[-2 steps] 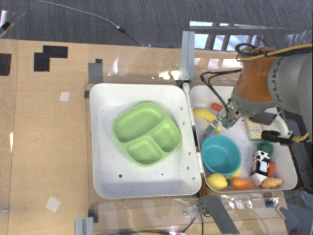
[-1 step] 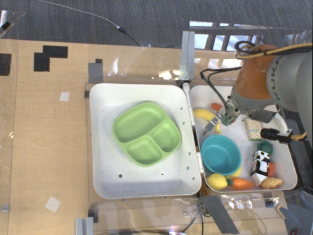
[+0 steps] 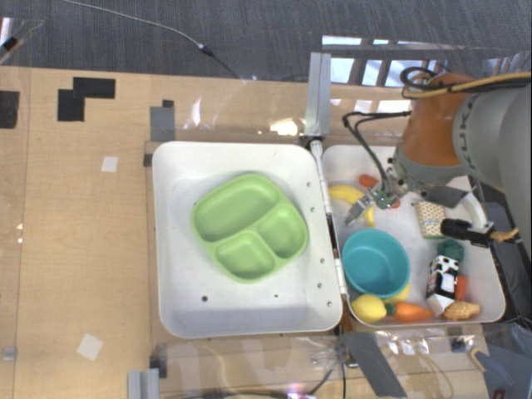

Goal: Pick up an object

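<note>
My gripper (image 3: 362,214) hangs low in the right bin (image 3: 496,283), at its upper left part. Its two fingers stand apart, open, with nothing between them. A yellow banana-shaped toy (image 3: 342,194) lies just up and left of the fingertips, touching or nearly touching them. Directly below the gripper sits a teal bowl (image 3: 376,261). An orange piece (image 3: 367,180) lies beside the wrist. The arm's orange band (image 3: 430,131) and grey body cover the bin's upper right.
The left bin (image 3: 179,306) holds a green divided plate (image 3: 249,225). Along the right bin's front lie a lemon (image 3: 369,307), a carrot (image 3: 413,312) and a tan piece (image 3: 462,310). A black-and-white toy (image 3: 445,275), a green item (image 3: 451,249) and a patterned square (image 3: 430,218) sit at right.
</note>
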Action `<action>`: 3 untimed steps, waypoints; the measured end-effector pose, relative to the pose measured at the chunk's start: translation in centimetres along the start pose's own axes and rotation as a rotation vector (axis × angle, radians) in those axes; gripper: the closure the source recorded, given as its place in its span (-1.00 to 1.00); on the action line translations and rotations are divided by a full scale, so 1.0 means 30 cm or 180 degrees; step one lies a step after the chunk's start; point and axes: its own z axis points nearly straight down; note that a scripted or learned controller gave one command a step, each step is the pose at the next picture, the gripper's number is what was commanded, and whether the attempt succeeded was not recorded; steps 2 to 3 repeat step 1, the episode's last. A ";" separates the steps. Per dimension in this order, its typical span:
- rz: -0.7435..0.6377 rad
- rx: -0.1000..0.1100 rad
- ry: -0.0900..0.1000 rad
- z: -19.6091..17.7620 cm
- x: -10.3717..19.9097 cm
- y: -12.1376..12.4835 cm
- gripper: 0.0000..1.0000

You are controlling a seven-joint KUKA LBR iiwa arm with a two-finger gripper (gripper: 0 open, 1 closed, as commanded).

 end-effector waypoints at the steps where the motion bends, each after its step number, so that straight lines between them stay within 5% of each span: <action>1: -0.0019 -0.0028 -0.0035 -0.049 -0.009 0.011 1.00; 3: -0.0019 -0.0028 -0.0035 -0.049 -0.009 0.011 1.00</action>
